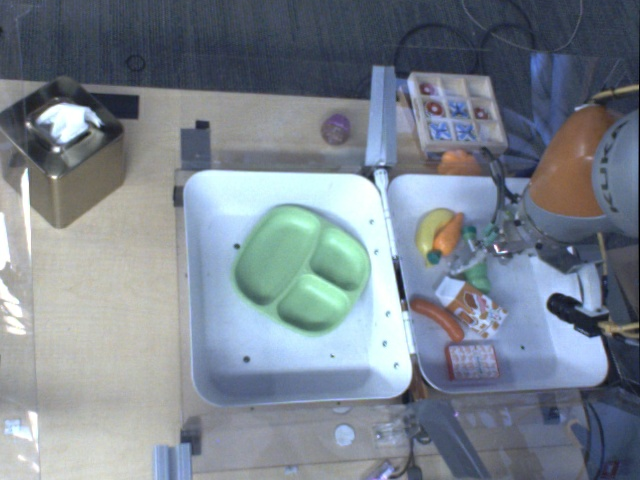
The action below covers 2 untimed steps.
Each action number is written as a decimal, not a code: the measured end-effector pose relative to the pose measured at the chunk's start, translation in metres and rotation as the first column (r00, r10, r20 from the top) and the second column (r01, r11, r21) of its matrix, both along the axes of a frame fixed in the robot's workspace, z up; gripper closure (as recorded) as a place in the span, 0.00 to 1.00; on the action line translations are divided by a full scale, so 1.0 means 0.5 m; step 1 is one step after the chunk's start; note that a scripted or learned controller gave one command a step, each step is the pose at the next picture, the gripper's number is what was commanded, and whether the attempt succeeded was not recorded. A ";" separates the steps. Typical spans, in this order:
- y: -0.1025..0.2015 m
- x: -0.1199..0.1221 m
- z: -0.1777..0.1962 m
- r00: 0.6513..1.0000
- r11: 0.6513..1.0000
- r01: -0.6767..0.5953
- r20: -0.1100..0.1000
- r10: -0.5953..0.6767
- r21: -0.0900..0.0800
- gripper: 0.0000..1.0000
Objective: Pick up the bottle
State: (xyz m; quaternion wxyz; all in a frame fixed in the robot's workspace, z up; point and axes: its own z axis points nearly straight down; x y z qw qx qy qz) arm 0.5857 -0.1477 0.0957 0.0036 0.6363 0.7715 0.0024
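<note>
The arm (580,173) reaches down into the right bin (530,358), its end effector (487,246) low; its grip can't be made out. A banana (432,228), carrot (449,235) and sausage (438,318) lie close by.

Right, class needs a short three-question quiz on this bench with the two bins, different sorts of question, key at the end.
1. True or false: the green divided plate lies in the left bin.
2. Which thing lies right beside the banana? A) the carrot B) the purple ball C) the tissue box
3. In a word or two: over which bin does the end effector hang?

Key
1. True.
2. A: the two lie side by side in the right bin.
3. The right bin.
</note>
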 end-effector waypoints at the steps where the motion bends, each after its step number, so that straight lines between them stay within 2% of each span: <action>1: 0.001 0.005 0.024 1.000 1.000 -0.001 0.008 0.001 -0.001 1.00; 2: 0.066 0.115 0.303 0.991 0.991 0.134 0.002 -0.134 0.000 1.00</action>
